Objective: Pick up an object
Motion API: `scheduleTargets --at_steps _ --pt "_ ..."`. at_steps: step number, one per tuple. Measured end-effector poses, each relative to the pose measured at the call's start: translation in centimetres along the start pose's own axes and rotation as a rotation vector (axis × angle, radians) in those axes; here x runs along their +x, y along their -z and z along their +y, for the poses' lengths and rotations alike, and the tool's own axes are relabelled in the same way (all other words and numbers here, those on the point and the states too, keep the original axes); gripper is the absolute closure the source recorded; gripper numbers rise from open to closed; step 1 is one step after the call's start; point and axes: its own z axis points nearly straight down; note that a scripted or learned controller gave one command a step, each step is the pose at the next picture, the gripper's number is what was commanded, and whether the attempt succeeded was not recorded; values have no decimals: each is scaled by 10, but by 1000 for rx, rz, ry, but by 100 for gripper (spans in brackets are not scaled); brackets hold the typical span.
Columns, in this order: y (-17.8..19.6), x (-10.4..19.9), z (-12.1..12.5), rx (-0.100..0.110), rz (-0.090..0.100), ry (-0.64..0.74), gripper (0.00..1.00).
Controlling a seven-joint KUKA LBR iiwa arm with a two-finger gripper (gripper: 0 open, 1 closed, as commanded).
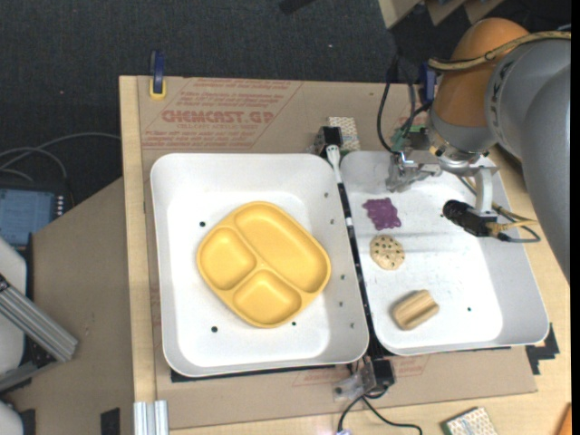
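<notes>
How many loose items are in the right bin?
3: a purple piece near the bin's top left, a cookie just below it, a tan block lower still. The arm may hide others.

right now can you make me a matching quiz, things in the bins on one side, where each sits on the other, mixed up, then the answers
Things:
1. yellow divided plate
2. purple piece
3. cookie
4. tan block

Places:
A. right bin, nearest the front edge
B. right bin, between the purple piece and the tan block
C. middle of the left bin
D. right bin, just below the gripper

Pairs: 1-C, 2-D, 3-B, 4-A
</notes>
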Motion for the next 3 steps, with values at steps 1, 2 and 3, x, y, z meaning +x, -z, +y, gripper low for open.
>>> scheduleTargets --at_steps 1,2,3 --pt "0 -8 7 -1 0 -1 100" --pt "0 -8 6 0 -1 -1 0" --pt "-31 -25 -61 11 2 -5 0"
